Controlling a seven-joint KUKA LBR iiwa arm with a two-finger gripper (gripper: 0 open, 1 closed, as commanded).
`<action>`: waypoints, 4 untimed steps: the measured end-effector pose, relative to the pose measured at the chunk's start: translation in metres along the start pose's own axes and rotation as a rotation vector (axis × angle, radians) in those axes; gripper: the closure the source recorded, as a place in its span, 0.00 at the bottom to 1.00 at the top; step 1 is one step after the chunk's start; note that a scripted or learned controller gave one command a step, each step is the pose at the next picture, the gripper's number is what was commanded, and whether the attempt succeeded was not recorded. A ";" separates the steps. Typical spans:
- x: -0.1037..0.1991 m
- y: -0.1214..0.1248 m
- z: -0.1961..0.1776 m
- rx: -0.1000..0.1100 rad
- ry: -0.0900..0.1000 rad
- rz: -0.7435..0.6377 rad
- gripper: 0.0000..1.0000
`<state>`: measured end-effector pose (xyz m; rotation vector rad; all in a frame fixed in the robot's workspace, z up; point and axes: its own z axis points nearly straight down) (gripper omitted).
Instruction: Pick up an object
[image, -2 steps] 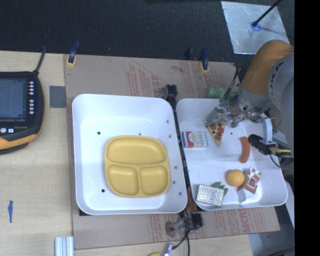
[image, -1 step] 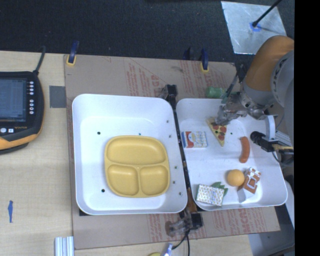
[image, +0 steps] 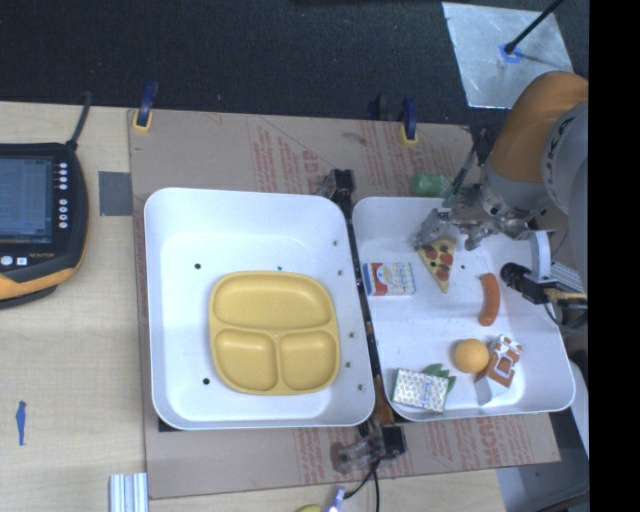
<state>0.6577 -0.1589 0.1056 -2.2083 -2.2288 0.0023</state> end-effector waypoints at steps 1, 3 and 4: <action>-0.018 -0.004 0.013 -0.002 -0.001 0.007 0.00; 0.025 -0.015 0.004 0.004 -0.002 0.004 1.00; 0.025 -0.015 0.004 0.004 -0.002 0.004 0.00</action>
